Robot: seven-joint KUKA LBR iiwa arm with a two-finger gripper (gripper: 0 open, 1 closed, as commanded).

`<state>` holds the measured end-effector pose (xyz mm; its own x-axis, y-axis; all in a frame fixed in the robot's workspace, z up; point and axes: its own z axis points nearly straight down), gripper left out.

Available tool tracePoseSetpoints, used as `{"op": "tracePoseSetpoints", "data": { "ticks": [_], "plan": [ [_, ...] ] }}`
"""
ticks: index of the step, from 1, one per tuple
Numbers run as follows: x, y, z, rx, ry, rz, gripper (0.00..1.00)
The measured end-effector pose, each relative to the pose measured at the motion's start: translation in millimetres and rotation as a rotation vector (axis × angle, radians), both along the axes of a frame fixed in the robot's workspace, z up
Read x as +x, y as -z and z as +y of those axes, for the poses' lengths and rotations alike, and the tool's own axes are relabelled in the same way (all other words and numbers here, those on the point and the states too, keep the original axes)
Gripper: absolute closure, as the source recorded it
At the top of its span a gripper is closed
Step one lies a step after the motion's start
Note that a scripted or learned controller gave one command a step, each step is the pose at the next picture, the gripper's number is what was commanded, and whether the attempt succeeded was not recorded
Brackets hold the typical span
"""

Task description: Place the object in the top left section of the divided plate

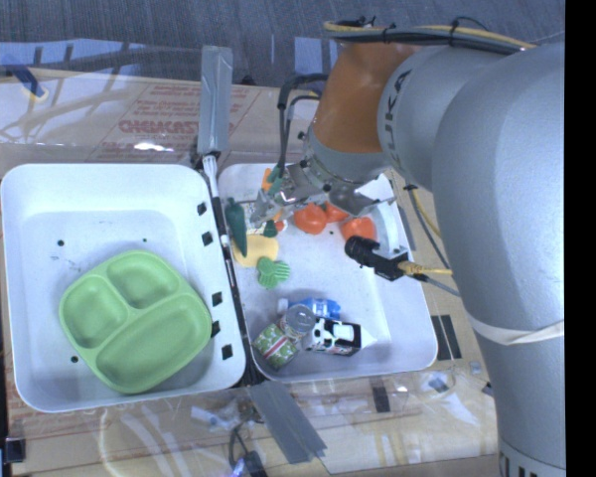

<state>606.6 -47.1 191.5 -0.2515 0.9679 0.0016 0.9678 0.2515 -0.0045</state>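
Observation:
A light green divided plate lies in the left bin, with two small sections at its upper left and one large section at the lower right. Nothing lies on the plate. My gripper hangs low over the far left corner of the right bin, among several toy foods. Right under and beside it are a dark green piece, a yellow piece and small orange bits. The arm's wrist hides part of that corner.
Two orange-red round toys lie just right of the gripper. A light green item sits mid-bin. Near the front are a silver-topped can, a green patterned can, a cow-patterned object and a blue item.

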Motion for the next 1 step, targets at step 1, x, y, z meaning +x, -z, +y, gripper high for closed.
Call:
{"op": "tracePoseSetpoints", "data": {
  "ticks": [1],
  "plan": [
    [0.0,-0.1,-0.1,0.000,0.000,0.000,0.00]
  ]
}}
